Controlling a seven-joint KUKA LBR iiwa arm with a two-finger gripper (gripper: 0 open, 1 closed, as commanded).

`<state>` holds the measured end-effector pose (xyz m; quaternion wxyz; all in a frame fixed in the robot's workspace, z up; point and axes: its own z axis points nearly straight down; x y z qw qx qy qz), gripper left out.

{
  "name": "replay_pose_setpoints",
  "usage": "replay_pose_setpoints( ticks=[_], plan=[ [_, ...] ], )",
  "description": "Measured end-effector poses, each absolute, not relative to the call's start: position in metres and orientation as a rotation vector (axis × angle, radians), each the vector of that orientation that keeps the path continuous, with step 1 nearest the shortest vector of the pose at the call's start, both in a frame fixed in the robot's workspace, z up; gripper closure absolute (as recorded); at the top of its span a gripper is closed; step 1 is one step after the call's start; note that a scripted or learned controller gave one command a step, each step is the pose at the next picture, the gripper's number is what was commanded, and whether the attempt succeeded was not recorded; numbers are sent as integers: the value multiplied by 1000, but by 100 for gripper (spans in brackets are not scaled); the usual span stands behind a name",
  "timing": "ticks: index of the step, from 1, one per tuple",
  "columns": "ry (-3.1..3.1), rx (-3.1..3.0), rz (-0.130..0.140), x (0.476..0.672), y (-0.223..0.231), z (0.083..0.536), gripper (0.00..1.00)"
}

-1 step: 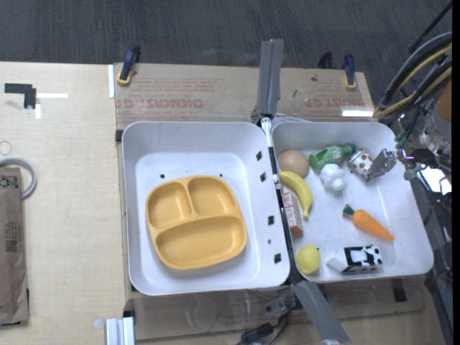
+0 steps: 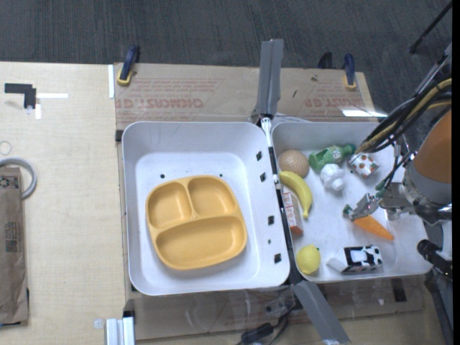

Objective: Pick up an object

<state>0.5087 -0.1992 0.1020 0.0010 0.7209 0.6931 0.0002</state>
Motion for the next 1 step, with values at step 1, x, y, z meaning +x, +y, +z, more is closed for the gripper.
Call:
replay_pose_setpoints(
  ticks=[1],
  plan=[
    [2173,2268,-3,508,-200,110,100]
  ],
)
